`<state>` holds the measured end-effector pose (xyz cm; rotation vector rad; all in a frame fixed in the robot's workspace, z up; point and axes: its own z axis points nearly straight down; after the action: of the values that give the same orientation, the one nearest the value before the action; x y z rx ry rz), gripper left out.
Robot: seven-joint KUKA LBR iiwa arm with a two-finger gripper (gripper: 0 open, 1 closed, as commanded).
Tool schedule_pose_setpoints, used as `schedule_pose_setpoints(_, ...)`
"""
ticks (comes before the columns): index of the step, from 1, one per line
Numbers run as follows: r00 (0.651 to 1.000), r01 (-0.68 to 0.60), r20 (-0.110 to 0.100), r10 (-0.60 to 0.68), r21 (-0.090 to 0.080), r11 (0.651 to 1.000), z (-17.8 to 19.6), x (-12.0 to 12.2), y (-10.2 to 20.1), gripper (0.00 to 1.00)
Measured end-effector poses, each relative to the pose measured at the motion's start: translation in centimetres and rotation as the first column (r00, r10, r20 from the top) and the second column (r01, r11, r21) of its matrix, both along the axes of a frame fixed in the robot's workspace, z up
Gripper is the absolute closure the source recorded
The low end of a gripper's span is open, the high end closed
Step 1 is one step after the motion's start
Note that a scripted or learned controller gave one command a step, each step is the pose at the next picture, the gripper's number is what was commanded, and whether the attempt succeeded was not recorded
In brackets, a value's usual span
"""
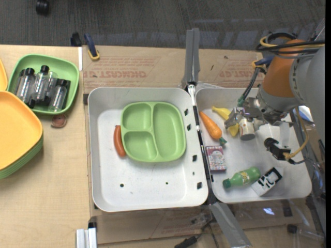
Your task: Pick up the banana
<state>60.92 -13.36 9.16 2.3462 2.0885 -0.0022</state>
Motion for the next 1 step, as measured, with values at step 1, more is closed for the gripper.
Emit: schedule_pose_setpoints(1,0.967,-0.255,0.001,0.255,-0.001,0.967,0.07,1.82,0.95,0.0)
